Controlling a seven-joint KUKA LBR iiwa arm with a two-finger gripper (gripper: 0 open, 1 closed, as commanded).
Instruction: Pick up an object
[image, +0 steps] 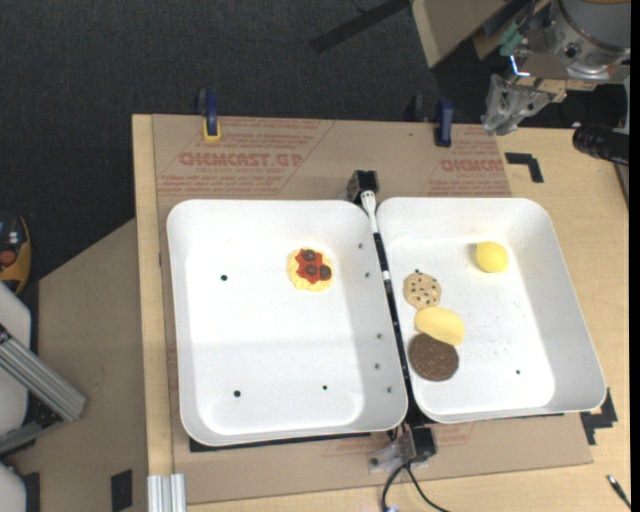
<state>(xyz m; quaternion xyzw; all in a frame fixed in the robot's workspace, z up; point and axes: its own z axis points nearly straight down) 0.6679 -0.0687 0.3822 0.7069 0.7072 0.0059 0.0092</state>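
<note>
Fingers first, operator: your gripper (503, 108) is up at the top right of the camera view, above the far edge of the bench and well clear of both bins, and at this angle you cannot tell how far the fingers stand apart; nothing shows between them, so call it empty-handed. Below it, the right bin (540, 230) carries 4 pieces. You have a round yellow lemon-like ball (491, 257) near the far side, sitting well apart from the others. Closer to the divider there is a pale chocolate-chip cookie (422, 290), flat and dotted with dark specks. Just beside it, toward the near edge, lies a smooth yellow lump (439, 324), oval and slightly glossy, and touching that on its near side is a dark brown round cookie (433, 357), flat, with a rough face. Those 3 run in a short line down the left part of that bin. Over in the left bin (200, 300) you have 1 item, a small yellow disc topped with red and dark bits (311, 269), like a toy pizza, lying flat in the far half, toward the divider. Blue clamps (209, 105) grip the cardboard sheet (150, 300) at its far edge.
</note>
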